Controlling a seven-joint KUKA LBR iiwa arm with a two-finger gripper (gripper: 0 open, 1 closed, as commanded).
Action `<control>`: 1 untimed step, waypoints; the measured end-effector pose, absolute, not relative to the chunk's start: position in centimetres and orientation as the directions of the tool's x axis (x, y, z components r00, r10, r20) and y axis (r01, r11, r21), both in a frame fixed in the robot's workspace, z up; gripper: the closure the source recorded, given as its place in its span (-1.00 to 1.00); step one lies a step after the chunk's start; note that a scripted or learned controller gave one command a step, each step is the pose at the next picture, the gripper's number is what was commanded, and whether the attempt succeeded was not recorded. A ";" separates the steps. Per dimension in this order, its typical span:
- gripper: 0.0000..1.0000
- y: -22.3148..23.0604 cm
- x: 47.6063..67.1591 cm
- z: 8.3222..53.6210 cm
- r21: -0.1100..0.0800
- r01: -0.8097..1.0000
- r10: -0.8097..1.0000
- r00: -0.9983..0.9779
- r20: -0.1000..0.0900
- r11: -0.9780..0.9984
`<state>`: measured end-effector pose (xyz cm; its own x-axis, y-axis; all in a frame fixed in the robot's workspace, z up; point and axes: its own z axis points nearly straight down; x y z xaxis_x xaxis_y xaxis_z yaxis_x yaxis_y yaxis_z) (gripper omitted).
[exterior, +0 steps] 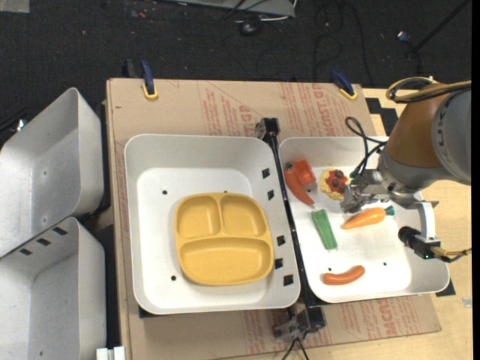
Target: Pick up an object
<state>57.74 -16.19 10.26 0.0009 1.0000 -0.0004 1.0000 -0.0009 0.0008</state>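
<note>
The right bin (420, 276) holds several toy foods: a red pepper (301, 180), a yellow and red piece (332, 181), a green strip (325, 229), an orange carrot (365, 218) and a red-orange sausage (343, 276). My gripper (358, 196) hangs over the upper right part of this bin, just above the carrot's left end and right of the yellow piece. The arm's grey and orange body (424, 137) reaches in from the right.
The left bin (146, 201) carries a yellow sectioned plate (223, 238). A black divider (283, 201) runs between the bins. Cables (420, 238) trail by the right bin's rim. White containers (45, 201) stand at the far left, off the board.
</note>
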 end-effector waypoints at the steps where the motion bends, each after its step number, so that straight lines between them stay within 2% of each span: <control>1: 1.00 -16.0 57.8 16.4 0.003 1.000 1.000 -0.002 -0.001 0.002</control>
<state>57.83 -16.03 16.43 -0.0021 1.0000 -0.0013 1.0000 0.0021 0.0028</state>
